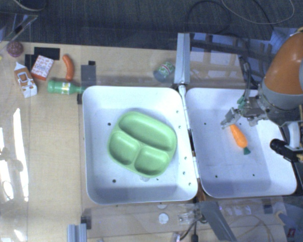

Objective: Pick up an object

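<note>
An orange toy carrot [238, 135] with a small green tip lies in the right bin [227, 175], a little right of its middle. My gripper [241, 118] hangs just above the carrot's upper end, reaching in from the right. It is open and nothing sits between its fingers. One grey finger [228, 118] points down and to the left. In the left bin [96, 150] rests a green divided tray [142, 142] with three compartments.
A metal divider [182, 64] runs between the bins at the back. On the bench to the left lie a green bottle [63, 87], a toy sausage [68, 67], small cartons [25, 80] and a box [42, 67]. A crumpled can [164, 70] sits behind the left bin.
</note>
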Robot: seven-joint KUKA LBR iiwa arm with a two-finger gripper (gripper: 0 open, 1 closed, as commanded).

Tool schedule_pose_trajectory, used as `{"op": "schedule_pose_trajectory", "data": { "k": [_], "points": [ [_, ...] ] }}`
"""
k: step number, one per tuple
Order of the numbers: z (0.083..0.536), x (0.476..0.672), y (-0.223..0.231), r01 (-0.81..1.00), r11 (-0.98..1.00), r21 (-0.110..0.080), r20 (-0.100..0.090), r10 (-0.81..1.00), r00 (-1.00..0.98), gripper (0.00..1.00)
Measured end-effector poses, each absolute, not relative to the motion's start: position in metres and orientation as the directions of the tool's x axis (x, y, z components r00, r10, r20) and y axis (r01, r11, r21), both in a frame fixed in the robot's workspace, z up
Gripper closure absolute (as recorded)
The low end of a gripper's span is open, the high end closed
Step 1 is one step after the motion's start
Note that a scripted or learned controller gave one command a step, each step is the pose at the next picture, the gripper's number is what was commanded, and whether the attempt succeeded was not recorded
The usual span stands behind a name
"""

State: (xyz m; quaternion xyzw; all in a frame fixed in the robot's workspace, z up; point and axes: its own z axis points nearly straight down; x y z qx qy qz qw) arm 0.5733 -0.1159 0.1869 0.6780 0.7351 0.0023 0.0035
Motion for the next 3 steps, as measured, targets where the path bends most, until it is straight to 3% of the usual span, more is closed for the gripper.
{"op": "schedule_pose_trajectory", "data": {
  "k": [1, 2, 3],
  "points": [
    [0.09, 0.564, -0.153, 0.994, 0.105, 0.011, -0.003, 0.994, -0.105, 0.0],
    [0.102, 0.567, -0.152, 0.994, 0.108, 0.018, -0.003, 0.994, -0.108, 1.0],
    [0.172, 0.603, -0.138, 0.975, 0.221, 0.011, -0.005, 0.975, -0.221, 1.0]
  ]
}}
